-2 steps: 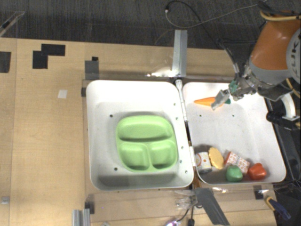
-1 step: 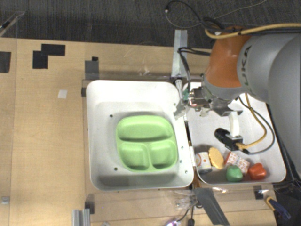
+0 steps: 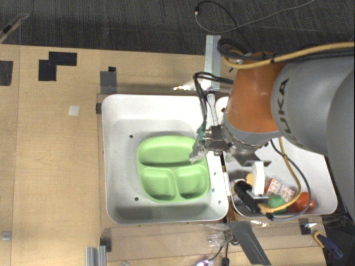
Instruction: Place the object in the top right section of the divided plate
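Observation:
A light green divided plate [image 3: 173, 168] lies in the left white bin [image 3: 119, 165], with one long section at the back and two smaller ones in front. My gripper [image 3: 197, 148] hangs low over the plate's right rim, at the right end of the long back section. I see nothing green-free or loose lying in any plate section. The big grey arm with its orange band [image 3: 252, 104] covers the space above the gripper and much of the right bin.
In the right bin [image 3: 327, 204], near its front, lie a red-and-white packet [image 3: 280, 190], an orange thing [image 3: 303, 203] and a small green thing [image 3: 275, 207]. The wall between the two bins runs just right of the gripper. Bare wooden bench spreads to the left.

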You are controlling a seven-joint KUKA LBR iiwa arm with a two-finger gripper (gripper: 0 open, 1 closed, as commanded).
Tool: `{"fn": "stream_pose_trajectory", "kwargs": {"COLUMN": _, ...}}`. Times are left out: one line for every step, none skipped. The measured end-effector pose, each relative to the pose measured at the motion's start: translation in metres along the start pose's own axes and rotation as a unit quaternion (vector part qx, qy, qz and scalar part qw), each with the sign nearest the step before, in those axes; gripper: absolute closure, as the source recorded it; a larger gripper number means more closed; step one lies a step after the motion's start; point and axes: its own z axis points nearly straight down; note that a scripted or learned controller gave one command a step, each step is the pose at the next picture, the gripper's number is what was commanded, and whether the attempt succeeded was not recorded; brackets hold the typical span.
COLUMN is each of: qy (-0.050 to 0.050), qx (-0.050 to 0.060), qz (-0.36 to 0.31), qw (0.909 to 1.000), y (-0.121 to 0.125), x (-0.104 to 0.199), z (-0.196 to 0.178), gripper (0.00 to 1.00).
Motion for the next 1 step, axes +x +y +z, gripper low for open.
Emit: {"fn": "stream_pose_trajectory", "kwargs": {"qy": 0.0, "qx": -0.002, "qz": 0.006, "qw": 1.0, "y": -0.0077, "x": 0.0299, "z": -0.1345, "gripper": 0.0}}
